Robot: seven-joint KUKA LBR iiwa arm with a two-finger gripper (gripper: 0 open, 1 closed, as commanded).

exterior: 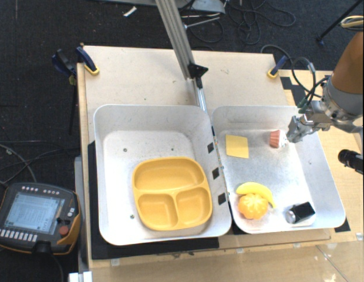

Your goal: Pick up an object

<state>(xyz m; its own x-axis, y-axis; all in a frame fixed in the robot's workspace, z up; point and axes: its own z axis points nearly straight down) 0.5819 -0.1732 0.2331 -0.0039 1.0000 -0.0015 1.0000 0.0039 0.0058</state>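
Since can't tell fingers' state from my feed, calling pickup not done: gripper low in right bin, pink object just beside fingers, nothing lifted.

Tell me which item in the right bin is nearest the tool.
The small pink item, just left of the tool near the bin's far edge. The yellow square, banana, orange and black item lie farther away.

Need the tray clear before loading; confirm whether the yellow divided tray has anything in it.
No. The yellow tray in the left bin shows three bare compartments.
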